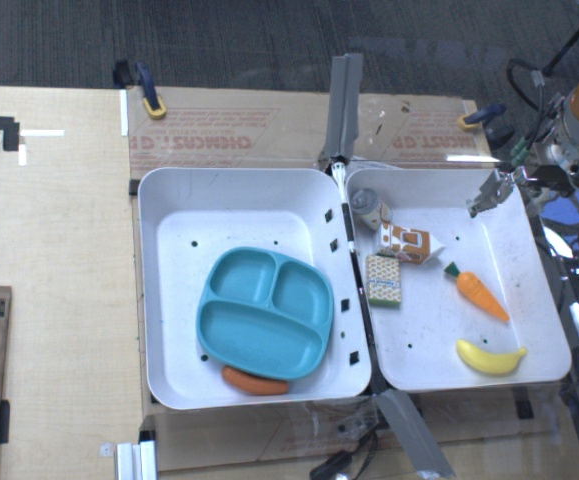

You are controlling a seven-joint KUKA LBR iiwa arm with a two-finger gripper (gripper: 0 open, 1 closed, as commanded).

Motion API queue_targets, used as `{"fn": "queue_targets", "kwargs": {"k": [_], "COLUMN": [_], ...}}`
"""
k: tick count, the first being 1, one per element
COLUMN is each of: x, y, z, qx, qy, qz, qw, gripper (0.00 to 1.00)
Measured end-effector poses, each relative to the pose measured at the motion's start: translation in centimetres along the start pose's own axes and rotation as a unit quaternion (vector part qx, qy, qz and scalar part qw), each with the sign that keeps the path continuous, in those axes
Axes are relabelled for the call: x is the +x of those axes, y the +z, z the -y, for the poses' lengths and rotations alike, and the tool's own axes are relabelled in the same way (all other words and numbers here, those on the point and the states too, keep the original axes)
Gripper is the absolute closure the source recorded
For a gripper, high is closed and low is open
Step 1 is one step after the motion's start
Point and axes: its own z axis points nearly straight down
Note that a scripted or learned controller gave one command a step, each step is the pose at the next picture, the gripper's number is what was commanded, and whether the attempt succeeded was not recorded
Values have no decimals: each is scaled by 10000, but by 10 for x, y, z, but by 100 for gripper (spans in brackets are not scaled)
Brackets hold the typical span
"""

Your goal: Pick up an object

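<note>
The gripper (487, 200) hung over the far right corner of the right bin (529, 368), near its back wall, and its small grey fingers were too blurred against the white plastic to tell whether they stood apart or together; nothing could be seen between them, and they touched no object. In that bin lay a carrot (481, 294) toward the right side, a banana (489, 357) at the near edge, a small orange and white carton (409, 244) and a green patterned box (384, 280) close to the divider, well apart from the gripper. In the left bin (164, 268) sat a blue divided plate (266, 312) with a hot dog (255, 381) just beside its near rim.
</note>
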Motion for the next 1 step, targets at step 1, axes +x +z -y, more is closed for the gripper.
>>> {"fn": "queue_targets", "kwargs": {"k": [1], "x": [-20], "y": [160], "z": [43], "qx": [-9], "qy": [14], "qz": [1], "qw": [10000], "gripper": [0]}}
